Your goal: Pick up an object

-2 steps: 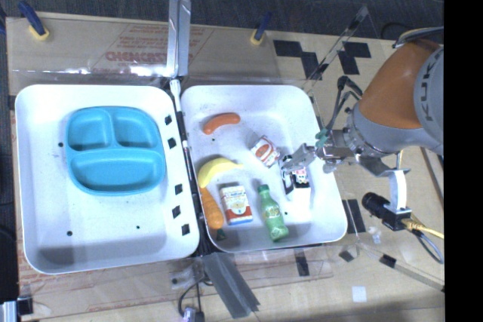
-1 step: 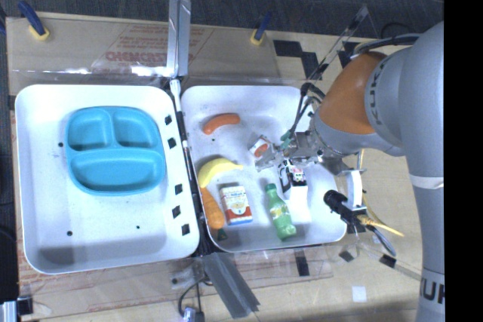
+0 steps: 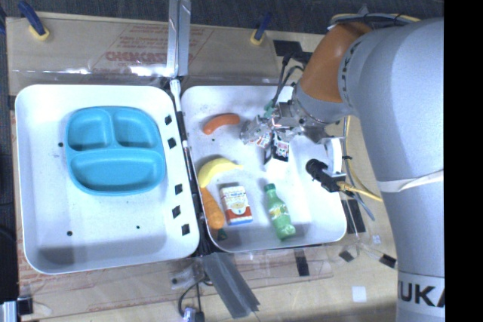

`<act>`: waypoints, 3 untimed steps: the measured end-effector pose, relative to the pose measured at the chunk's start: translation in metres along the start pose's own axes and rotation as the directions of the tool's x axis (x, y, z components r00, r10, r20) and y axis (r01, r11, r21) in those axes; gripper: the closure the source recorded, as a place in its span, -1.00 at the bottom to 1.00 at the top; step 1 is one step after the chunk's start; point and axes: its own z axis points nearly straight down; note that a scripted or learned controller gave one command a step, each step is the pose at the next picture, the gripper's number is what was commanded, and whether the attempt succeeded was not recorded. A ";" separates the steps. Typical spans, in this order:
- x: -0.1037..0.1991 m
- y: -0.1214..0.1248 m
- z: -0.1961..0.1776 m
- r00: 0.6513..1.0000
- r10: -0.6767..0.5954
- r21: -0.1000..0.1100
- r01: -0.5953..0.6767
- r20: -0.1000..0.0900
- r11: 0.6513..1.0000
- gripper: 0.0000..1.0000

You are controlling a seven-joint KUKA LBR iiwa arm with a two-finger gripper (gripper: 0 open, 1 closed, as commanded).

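The right bin (image 3: 328, 226) holds an orange-red sausage (image 3: 220, 122), a yellow banana (image 3: 213, 170), an orange carrot (image 3: 213, 211), a small juice carton (image 3: 236, 204) with a red and white label, and a green bottle (image 3: 279, 213). My gripper (image 3: 270, 138) hangs over the upper middle of this bin, just right of the sausage and above the bottle. Nothing shows between its fingers from this angle, and the metal parts hide how they stand.
The left bin (image 3: 45, 237) carries a blue divided tray (image 3: 115, 148). A raised divider (image 3: 179, 154) with black clips separates the two bins. The grey arm (image 3: 392, 109) covers the right bin's far right side.
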 end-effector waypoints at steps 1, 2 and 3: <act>0.020 0.053 0.001 0.999 -0.052 0.003 0.052 -0.002 0.999 -1.00; -0.009 0.055 0.002 1.000 0.007 0.003 -0.007 -0.009 1.000 -1.00; -0.006 0.058 -0.010 1.000 -0.001 -0.001 0.001 -0.009 1.000 1.00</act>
